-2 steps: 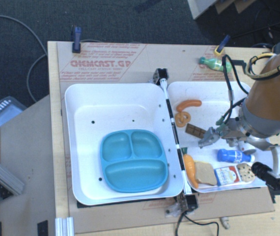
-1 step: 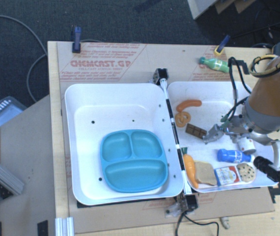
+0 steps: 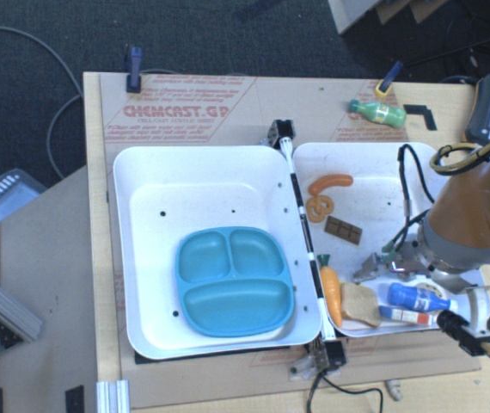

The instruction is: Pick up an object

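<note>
Several objects lie in the right bin [image 3: 361,157] around the jaws [image 3: 381,263]. Nearest is the tube [image 3: 415,298], just right and below, its long axis across the bin. The bread [image 3: 358,305] is just below. I cannot tell the jaws' state.

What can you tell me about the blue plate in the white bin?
The blue divided plate lies flat in the left bin, toward its near right side. It looks like smooth light-blue plastic, rounded at the corners, with three compartments: two small ones at the far side and one wide one at the near side. Nothing lies in any of them. It touches only the bin floor, and the gripper is over in the other bin.
</note>
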### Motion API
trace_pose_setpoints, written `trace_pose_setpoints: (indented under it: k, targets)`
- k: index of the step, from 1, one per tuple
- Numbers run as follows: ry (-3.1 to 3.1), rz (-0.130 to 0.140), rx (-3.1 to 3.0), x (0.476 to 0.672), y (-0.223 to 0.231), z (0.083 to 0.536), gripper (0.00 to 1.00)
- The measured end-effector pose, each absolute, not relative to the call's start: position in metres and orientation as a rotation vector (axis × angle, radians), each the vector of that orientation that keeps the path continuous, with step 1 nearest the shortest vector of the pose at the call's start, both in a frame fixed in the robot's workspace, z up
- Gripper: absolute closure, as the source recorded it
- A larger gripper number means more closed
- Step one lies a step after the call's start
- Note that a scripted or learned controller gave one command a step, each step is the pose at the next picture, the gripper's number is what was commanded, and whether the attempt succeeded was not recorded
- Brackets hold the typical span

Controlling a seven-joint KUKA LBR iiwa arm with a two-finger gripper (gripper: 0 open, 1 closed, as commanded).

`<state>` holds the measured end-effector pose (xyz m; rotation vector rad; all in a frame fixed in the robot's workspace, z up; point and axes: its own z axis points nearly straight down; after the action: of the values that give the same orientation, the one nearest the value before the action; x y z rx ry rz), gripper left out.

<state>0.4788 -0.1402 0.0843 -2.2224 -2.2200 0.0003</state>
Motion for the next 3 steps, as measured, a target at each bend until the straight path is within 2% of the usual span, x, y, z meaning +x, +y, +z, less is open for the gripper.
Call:
trace_pose_setpoints:
  k: [1, 2, 3]
  targets:
    - [-2.223, -0.001, -2.221, 0.530, -0.101, 0.085, 0.00]
    - [-2.223, -0.001, -2.221, 0.566, -0.098, 0.085, 0.00]
    - [-2.223, 0.000, -2.222, 0.593, -0.103, 0.085, 0.00]
